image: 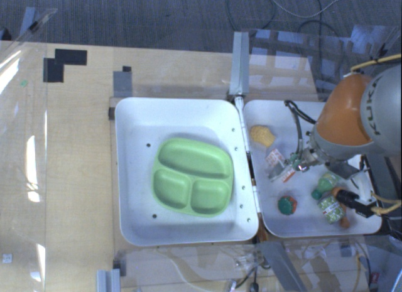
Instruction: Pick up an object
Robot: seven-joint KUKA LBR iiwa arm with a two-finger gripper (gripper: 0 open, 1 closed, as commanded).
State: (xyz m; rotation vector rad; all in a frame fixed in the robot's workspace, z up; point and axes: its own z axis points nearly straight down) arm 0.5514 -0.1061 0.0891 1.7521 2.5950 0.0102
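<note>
While the gripper [300, 164] hangs mid-bin in the right bin [270, 221] beside a wrapper [275, 159], its grip state is unreadable; nothing looks lifted.

Bench [75, 178]: pale wood top. Bears two white bins side by side: right bin [314, 228] under the gripper [295, 162]; left bin [135, 159] beyond it.

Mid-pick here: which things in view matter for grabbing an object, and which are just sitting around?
In play: gripper, clear packet beside it, tan piece, round green-red item, green bottles, right bin.

Idle: green divided plate, left bin.
</note>
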